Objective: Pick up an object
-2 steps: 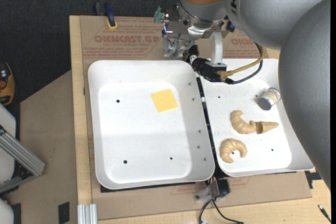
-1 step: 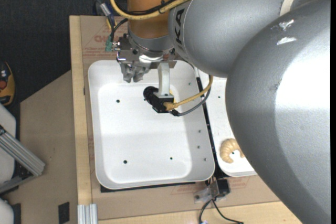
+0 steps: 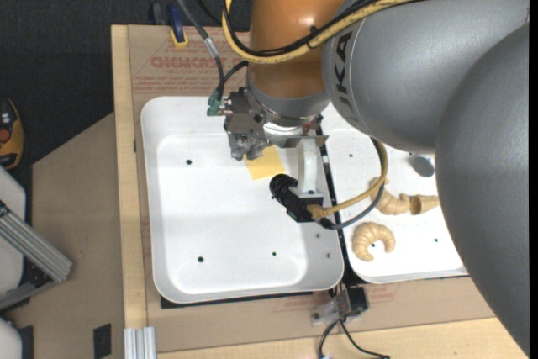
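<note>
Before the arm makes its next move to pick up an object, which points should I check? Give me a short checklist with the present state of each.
1. Claw is over the left white bin: ok.
2. A target lies near the claw: ok, a flat yellow square piece sits on the bin floor just beside it.
3. The yellow piece is between the fingers: cannot tell, the wrist hides the fingertips.
4. Black cable connector stays away from the yellow piece: not ok, it hangs close beside it.
5. Other objects are out of the way: ok, the beige curved croissant-shaped toy lies in the right white bin.
</note>
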Robot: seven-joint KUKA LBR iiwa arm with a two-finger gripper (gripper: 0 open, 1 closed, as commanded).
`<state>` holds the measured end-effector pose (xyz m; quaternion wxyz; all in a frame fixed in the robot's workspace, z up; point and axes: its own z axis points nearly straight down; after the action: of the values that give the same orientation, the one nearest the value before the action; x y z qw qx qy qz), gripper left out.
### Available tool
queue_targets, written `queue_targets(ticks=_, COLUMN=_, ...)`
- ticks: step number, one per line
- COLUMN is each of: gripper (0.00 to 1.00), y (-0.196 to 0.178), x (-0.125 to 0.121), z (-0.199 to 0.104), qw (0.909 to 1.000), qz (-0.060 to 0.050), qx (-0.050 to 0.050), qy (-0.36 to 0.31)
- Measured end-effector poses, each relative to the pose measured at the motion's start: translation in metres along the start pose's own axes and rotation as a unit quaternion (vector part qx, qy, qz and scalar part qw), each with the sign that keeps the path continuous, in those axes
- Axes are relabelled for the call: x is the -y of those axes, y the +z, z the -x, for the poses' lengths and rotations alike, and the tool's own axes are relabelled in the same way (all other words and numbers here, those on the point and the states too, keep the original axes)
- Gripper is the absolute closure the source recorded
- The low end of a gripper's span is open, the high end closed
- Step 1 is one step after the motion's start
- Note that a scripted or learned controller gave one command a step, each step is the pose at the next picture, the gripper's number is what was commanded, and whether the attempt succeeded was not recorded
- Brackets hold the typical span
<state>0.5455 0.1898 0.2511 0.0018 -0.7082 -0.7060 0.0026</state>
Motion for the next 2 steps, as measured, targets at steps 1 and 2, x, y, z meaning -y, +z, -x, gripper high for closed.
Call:
queue_targets(ticks=1, gripper=1.00, y=-0.214, x=-0.047, z=-0.036, qw=0.9999, qz=0.014, qx=-0.004, qy=-0.003)
queue_targets(ticks=2, gripper=1.00, y=-0.071, x=0.015, z=-0.015, qw=1.0000, qz=-0.006, qx=0.002, qy=0.000)
